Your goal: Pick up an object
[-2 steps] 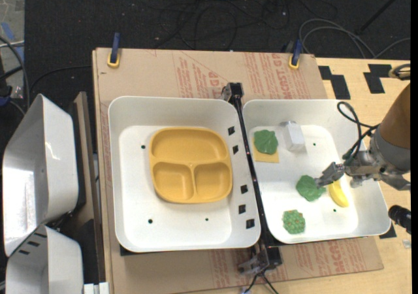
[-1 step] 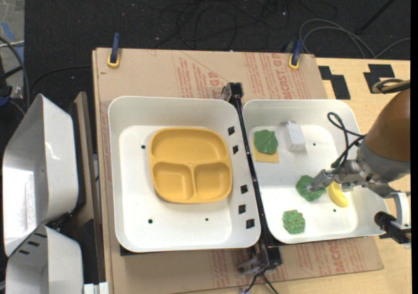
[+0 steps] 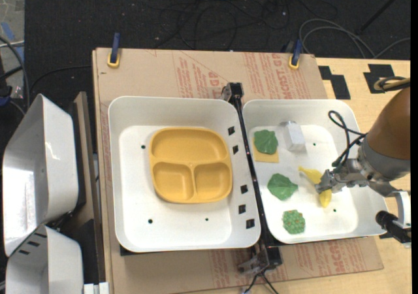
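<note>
We see the gripper (image 3: 324, 185) low in the right bin (image 3: 346, 224), at a yellow object (image 3: 318, 184) lying among green pieces (image 3: 282, 185). We cannot tell its grip. A yellow tray (image 3: 191, 164) sits in the left bin (image 3: 130, 175).

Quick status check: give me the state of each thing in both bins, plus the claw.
yellow tray: upright in the left bin, compartments bare
claw: low in the right bin, at the yellow piece
yellow piece: lying flat, partly under the claw
three green pieces: lying loose, apart
white block: lying near the back wall
</note>
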You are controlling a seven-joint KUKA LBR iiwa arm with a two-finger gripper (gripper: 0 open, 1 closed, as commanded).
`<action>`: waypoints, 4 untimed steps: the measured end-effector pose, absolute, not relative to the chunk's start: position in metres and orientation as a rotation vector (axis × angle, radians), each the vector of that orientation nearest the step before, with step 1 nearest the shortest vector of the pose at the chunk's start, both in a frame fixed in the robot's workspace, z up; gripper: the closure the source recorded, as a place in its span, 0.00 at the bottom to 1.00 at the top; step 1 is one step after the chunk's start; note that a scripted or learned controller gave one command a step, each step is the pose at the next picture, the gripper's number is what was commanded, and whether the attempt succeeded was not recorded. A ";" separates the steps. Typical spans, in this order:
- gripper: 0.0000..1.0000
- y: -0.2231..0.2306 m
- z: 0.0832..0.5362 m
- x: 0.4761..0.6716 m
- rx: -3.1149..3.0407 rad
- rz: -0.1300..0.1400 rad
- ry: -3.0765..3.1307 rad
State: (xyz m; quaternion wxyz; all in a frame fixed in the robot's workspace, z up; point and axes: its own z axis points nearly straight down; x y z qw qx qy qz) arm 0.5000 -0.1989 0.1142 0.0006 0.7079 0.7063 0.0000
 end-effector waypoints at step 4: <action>1.00 -0.093 0.224 0.516 2.213 0.001 2.231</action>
